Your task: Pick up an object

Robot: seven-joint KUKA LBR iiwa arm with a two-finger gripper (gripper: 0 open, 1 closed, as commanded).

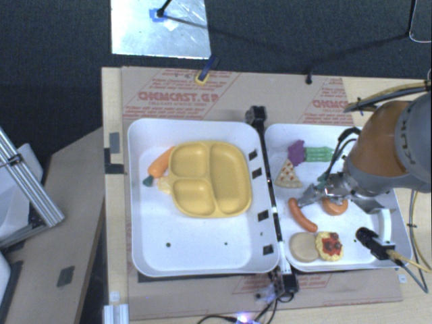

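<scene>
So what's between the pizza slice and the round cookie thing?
In the camera view, the red sausage lies between the pizza slice and the round tan piece, in the right bin.

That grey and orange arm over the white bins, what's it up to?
It is trying to pick up a toy food. The arm's gripper is low in the right bin, by an orange piece and a sausage. A pizza slice lies close by. The left bin has a yellow tray and carrot.
</scene>
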